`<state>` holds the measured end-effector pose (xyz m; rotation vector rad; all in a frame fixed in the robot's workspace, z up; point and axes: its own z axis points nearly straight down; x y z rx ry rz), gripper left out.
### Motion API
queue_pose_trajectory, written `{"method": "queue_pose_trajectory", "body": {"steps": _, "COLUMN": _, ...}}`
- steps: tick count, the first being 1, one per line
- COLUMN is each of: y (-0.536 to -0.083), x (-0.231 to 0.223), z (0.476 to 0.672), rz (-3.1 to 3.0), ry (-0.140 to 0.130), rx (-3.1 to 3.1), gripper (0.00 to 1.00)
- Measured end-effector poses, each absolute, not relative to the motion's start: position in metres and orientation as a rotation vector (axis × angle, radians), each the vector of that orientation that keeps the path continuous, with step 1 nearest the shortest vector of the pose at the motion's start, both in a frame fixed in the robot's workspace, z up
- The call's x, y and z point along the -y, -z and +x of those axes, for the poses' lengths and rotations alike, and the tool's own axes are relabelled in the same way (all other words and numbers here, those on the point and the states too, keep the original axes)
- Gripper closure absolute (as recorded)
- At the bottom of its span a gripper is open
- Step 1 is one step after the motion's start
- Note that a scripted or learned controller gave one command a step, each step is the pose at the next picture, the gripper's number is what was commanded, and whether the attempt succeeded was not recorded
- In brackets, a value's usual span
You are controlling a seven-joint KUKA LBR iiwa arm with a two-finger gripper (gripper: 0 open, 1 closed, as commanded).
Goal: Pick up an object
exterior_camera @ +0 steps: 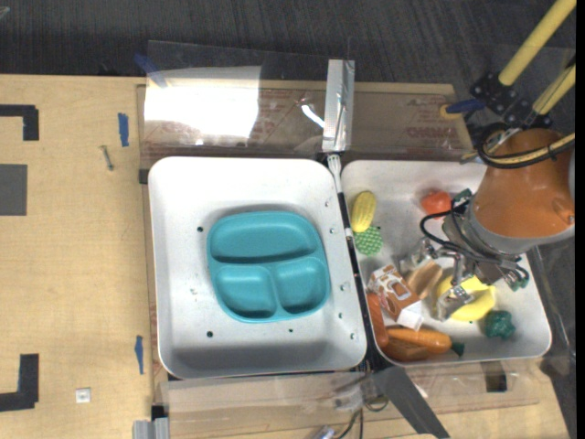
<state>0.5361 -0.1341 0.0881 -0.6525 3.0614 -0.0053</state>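
Step in hand: the descent into the right bin [539,341]; the arm [523,195] reaches in from the right and the gripper [454,283] is down among the toy food; by judgement this is the approach or the first moment of closing, not a lift
Fingers: dark and seen from above against clutter; whether they stand apart or together cannot be told; nothing is seen clamped between them
Task's thing: any one piece will do; nearest the gripper are the bread roll [424,278] just to its left and the yellow piece [472,304] just under its right side; which of the two the tips straddle cannot be told
Other pieces in the bin: a corn cob [363,209] and a green studded piece [367,241] by the dividing wall; an orange-red piece [436,201] near the far wall; a carrot [419,340] along the near wall; a broccoli floret [499,324] at the near right; a brown and white packet [393,290] beside the roll
Left bin: the left bin [174,245] holds a teal divided tray [269,263]; well apart from the gripper
Next move calls for: a firm close on one piece alone; then a straight rise; the pile is tight, so a neighbour may wedge in or the chosen piece may slip out
Progress: early; no piece is off the bin floor
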Motion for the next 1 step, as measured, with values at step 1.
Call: {"method": "queue_pose_trajectory", "body": {"steps": 1, "y": -0.0885, "x": 0.1039, "z": 0.5216, "rz": -0.676, "ry": 0.006, "rx": -3.06, "gripper": 0.0}}
